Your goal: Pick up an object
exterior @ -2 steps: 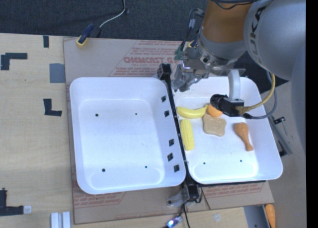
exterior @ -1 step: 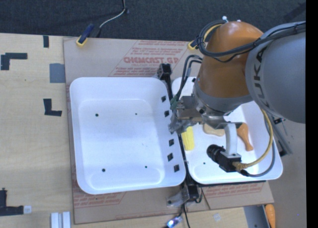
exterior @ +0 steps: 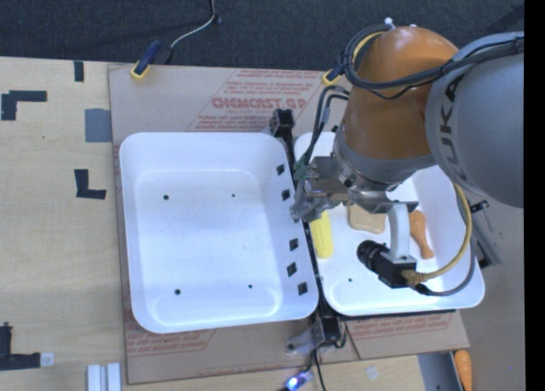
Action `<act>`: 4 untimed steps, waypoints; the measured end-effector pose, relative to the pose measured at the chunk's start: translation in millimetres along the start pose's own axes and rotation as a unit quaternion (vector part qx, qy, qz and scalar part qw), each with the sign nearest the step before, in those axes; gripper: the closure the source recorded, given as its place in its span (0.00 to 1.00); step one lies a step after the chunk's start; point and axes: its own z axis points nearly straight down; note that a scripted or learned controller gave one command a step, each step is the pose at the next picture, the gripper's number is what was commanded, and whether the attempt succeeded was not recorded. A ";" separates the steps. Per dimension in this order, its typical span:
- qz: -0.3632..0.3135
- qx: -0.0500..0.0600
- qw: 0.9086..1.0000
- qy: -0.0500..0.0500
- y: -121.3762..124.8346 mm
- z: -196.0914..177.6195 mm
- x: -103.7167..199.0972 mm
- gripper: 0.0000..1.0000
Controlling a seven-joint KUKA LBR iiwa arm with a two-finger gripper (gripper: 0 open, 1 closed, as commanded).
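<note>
The arm (exterior: 400, 117) is hung over the right bin (exterior: 443, 296). Whether the claw (exterior: 319, 198) is spread cannot be told. At its 6 o'clock lies the yellow piece (exterior: 321, 238), hard against the wall; a slip could result.

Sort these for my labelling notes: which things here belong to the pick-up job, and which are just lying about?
Job:
gripper
yellow object
tan object
orange object
right bin

Lying about:
left bin
cardboard sheet
cable
</note>
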 end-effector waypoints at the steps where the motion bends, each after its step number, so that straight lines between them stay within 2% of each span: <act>1: -0.001 0.001 1.000 0.000 0.0 -9.1 0.5 1.00; 2: 0.005 -0.003 1.000 -0.001 -8.5 -33.3 -88.0 1.00; 3: -0.002 -0.002 1.000 0.000 -8.3 -47.2 -28.1 1.00; 4: -0.001 -0.001 1.000 0.000 -8.2 -56.4 -30.1 1.00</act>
